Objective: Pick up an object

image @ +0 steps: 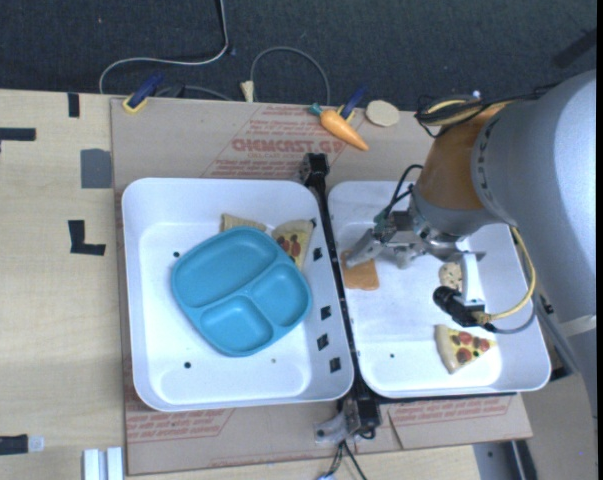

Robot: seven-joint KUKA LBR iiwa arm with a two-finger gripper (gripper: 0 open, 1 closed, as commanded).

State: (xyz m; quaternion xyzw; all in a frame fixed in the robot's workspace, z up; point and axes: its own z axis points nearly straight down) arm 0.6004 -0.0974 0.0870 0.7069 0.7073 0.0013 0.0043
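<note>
reaching into the right bin (pixel 521 368), the gripper (pixel 366 251) hangs just over a tan toast-like piece (pixel 362 275) by the bin's left wall. the piece lies directly under the fingertips; whether the fingers are apart cannot be told.

Pale wooden bench (pixel 41 298) with black tape marks (pixel 9 143), dark carpet (pixel 101 18) beyond, cardboard sheet (pixel 271 143) underneath.

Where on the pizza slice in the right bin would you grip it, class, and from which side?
Grip the pizza slice across its narrower pointed half, coming straight down from above. It lies flat on the right bin floor, near the front wall, so a sideways approach looks cramped.
</note>
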